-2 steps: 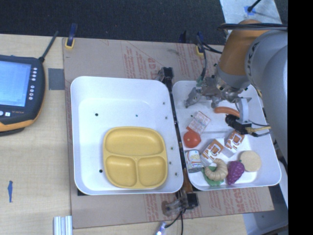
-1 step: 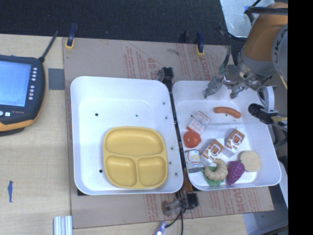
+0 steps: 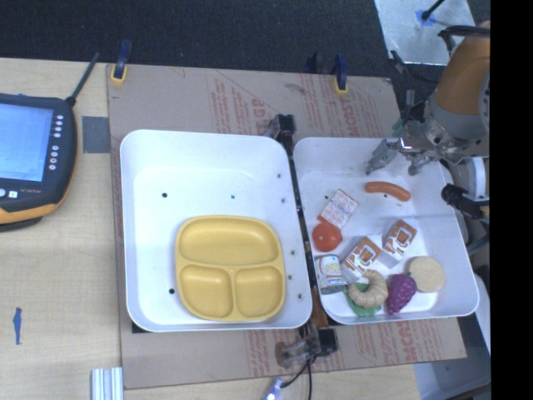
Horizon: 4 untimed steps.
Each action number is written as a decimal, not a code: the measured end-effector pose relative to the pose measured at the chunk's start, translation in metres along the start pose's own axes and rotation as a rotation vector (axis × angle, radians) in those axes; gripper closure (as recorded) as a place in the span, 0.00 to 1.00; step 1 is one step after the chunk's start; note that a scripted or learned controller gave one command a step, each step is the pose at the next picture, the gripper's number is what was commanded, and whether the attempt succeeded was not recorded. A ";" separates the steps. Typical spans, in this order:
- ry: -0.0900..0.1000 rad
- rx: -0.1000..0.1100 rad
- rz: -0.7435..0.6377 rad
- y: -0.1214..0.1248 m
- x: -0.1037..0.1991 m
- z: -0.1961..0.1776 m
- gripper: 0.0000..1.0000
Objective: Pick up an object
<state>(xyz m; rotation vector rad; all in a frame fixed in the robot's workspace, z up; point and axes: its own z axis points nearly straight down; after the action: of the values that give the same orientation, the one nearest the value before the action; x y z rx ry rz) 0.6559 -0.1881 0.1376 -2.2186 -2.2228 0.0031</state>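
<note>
The approach step is judged in hand: the two-finger gripper [image 3: 393, 158] is seen spread apart, unladen, above the orange-red toy sausage [image 3: 387, 190]; descent and closing are needed next.

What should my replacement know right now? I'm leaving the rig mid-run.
Gripper: fingers open, holding nothing, poised over the far end of the right bin.
Objects: hot dog lies just below the gripper; tomato, packets, bagel, grapes and cookie nearer. Yellow tray sits in the left bin.
Done: nothing lifted.
Left: grasp and lift one object.
</note>
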 end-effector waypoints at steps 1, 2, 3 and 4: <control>0.000 0.003 -0.002 -0.094 -0.023 0.005 0.00; 0.000 0.002 -0.003 -0.036 -0.024 0.046 0.00; 0.000 0.000 -0.003 0.001 0.010 0.045 0.00; 0.000 0.001 -0.007 0.001 0.009 0.035 1.00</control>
<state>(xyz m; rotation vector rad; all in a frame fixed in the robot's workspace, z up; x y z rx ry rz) 0.6568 -0.1791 0.1029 -2.2109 -2.2299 0.0048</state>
